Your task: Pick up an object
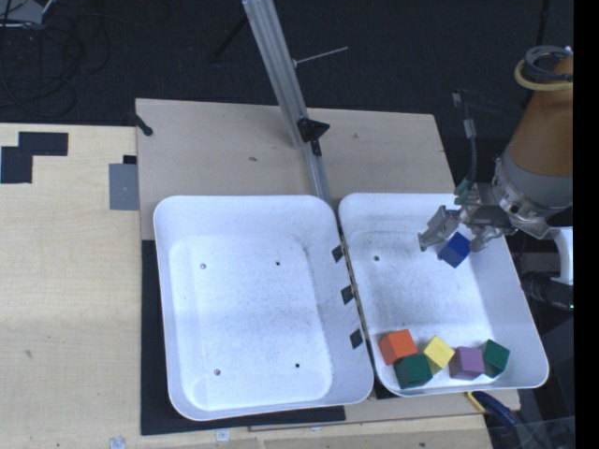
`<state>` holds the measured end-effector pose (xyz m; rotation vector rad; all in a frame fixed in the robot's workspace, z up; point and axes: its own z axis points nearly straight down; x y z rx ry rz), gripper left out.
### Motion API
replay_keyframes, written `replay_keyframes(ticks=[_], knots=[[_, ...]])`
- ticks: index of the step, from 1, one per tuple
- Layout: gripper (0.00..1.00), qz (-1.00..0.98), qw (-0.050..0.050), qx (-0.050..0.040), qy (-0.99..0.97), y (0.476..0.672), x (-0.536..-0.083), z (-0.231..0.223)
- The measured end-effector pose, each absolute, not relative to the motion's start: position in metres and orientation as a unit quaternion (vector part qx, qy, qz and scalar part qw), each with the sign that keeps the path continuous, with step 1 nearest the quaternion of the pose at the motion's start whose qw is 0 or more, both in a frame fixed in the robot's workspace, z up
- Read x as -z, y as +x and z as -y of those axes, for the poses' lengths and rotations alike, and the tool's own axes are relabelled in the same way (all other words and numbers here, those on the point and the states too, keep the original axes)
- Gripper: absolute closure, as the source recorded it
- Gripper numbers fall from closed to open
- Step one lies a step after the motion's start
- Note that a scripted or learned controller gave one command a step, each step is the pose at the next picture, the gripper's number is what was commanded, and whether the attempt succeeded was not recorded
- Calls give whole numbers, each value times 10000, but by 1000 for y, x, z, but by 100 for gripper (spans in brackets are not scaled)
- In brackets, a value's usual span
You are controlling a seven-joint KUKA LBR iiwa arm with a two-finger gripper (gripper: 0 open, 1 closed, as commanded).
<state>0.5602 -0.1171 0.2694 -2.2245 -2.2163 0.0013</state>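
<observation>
Two white bins sit side by side on the bench. The left bin (248, 307) is the bigger one, and the right bin (426, 293) is next to it, touching along the middle edge.

The robot arm (543, 148) comes in from the right. It has an orange band above its wrist. The gripper (457, 236) hangs over the far part of the right bin. A blue block (456, 249) sits between its fingers, so the fingers are closed on the block. The block looks lifted off the bin floor, but that is hard to tell for sure.

Five more blocks lie in a bunch at the near edge of the right bin. There is an orange block (397, 344), a dark green block (412, 370) just in front of it, a yellow block (438, 352), a purple block (466, 361), and another green block (496, 355) by the corner. They are close together and well apart from the gripper.

A long metal bar (281, 82) leans away behind the bins.
</observation>
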Motion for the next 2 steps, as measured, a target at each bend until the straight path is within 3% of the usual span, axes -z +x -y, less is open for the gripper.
replay_keyframes(ticks=[1, 2], knots=[[0, 7054, 11, -28, -7088, 590, -194, 205], [0, 7064, 5, -4, -7078, 642, -120, 208]])
